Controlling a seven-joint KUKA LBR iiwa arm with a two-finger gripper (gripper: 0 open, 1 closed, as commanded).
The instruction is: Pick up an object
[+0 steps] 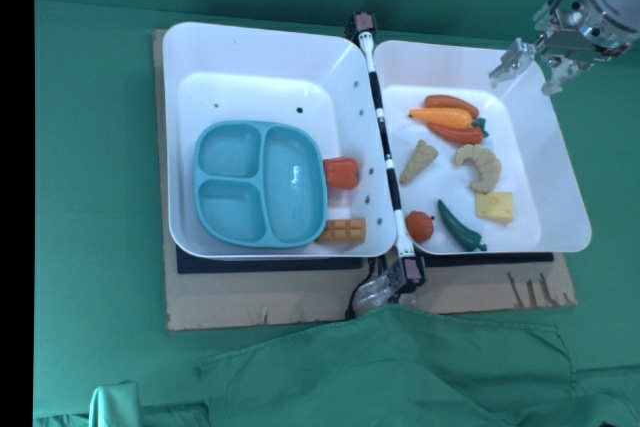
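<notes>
I see my gripper (531, 65) spread wide and holding nothing above the right bin (560, 177), approach stage; next I descend onto the carrot (441, 117).

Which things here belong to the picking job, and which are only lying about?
For the job:
- two-finger gripper, open, above right bin's far corner
- orange plastic carrot
- beige shrimp
- yellow cheese wedge
- green pepper
- red tomato

Lying about:
- blue divided plate
- green cloth
</notes>
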